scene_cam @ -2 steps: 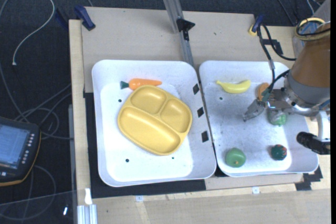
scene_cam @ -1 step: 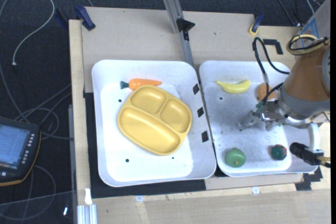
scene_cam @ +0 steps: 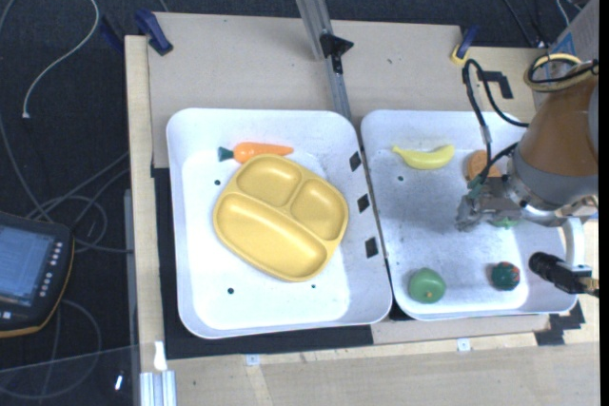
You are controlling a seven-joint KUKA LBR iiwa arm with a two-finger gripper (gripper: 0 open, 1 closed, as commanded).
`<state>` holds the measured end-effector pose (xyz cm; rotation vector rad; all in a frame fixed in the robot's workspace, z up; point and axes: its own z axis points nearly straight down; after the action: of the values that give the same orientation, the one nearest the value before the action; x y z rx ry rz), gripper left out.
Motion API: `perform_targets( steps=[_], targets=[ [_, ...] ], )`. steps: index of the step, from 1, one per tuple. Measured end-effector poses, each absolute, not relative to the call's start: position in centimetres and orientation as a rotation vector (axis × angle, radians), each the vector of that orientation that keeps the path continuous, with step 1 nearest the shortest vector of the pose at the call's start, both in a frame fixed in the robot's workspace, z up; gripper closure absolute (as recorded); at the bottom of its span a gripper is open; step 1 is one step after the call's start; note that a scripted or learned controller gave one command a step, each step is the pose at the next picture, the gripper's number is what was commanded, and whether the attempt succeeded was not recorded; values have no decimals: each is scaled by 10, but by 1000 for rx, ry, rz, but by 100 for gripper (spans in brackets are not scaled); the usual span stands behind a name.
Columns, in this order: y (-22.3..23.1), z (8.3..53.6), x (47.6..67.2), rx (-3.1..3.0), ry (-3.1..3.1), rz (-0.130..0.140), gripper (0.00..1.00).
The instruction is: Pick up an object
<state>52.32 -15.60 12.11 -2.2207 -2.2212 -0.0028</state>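
My gripper [scene_cam: 476,210] hangs low over the middle of the right bin [scene_cam: 419,223], reaching in from the right. A yellow banana [scene_cam: 424,156] lies at the bin's back, up and to the left of the gripper. An orange object [scene_cam: 475,164] sits just behind the gripper, partly hidden by the arm. A green apple [scene_cam: 426,284] rests near the front edge, and a small red and green fruit [scene_cam: 504,276] lies in the front right corner. None of these touches the gripper. A bit of green shows right beside the gripper, too small to identify.
The left bin [scene_cam: 200,290] holds a yellow divided plate [scene_cam: 281,216] and a carrot [scene_cam: 259,150] behind it. A metal pole [scene_cam: 314,5] slants up from between the bins. Black cables [scene_cam: 485,100] loop by the arm's wrist.
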Motion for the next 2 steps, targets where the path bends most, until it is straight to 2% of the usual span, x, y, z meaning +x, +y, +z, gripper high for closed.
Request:
perform_targets(
  steps=[2],
  targets=[
    [-150,237,519,-2225,-2228,-7,100]
  ],
)
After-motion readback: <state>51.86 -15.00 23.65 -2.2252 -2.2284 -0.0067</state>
